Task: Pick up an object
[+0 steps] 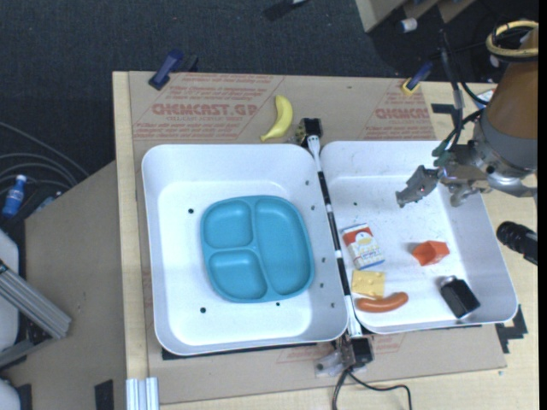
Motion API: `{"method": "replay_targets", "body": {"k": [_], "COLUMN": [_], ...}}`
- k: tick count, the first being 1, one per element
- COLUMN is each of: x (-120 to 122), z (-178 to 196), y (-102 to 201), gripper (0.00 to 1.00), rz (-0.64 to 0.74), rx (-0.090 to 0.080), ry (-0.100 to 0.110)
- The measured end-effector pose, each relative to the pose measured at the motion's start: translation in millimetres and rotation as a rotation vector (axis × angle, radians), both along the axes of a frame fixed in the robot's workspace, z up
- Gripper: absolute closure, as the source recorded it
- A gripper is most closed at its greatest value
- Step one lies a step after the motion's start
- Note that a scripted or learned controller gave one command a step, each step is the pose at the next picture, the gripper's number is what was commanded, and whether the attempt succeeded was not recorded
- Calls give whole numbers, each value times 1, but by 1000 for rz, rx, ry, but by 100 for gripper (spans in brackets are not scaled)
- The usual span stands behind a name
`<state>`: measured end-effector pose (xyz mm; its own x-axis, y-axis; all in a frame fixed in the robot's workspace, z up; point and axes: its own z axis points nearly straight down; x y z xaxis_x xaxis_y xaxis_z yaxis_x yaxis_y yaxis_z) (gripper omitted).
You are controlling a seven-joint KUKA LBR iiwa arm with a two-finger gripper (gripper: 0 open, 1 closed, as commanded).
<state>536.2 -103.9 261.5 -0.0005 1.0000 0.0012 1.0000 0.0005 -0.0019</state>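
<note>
My gripper [438, 193] hangs over the upper part of the right bin [376, 165], open, with nothing between its fingers. Below it in that bin lie an orange block [430, 252], a red and white carton [362, 246], a yellow cheese slice [368, 281], a red sausage [380, 302] and a black block [459, 297]. The orange block is the nearest, just below the gripper and apart from it.
The left bin [171, 195] holds a blue divided plate [255, 248]. A yellow banana [279, 118] lies on the bench behind the bins. Blue clamps [166, 69] sit at the bench's back edge. The arm's orange band [520, 101] rises at the right.
</note>
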Motion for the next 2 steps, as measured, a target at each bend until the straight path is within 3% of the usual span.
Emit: {"method": "replay_targets", "body": {"k": [1,2], "x": [-26,18], "z": [-145,-177], "y": [-36,-41], "gripper": [0,0], "rz": [-2,0], "rx": [-9,-1], "ry": [-15,-2]}}
